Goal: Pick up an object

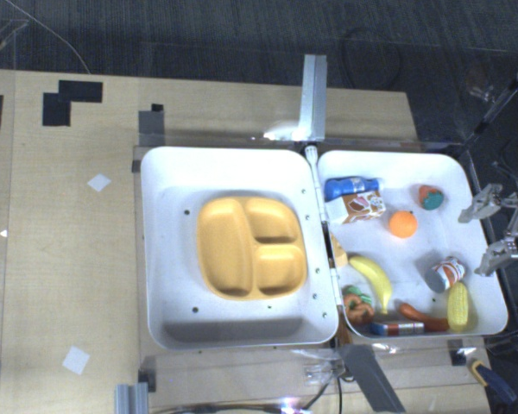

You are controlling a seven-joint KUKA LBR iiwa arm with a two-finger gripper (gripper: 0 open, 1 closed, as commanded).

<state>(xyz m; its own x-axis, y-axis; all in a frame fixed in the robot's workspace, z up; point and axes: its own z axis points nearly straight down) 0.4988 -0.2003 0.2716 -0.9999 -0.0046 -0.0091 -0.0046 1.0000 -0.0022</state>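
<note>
— Corn cob (457,307)?
— Camera-side of claw (490,231), near, just beside tipped can (447,273).
— Claw?
— Spread wide, pinching nothing, at right bin's (466,172) rim.
— Orange (403,223)?
— Leftward, well apart.

yellow divided tray (249,247) in left bin (168,231); black tape marks (67,100) on bench (60,257).

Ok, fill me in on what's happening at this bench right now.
Nothing is being held yet. The end effector sits at the right edge of the right bin, over its rim. That bin holds a banana, an orange ball, a corn cob, a small can and a blue-and-white packet, all lying untouched. The left bin holds a yellow divided tray. The pick has not started.
</note>
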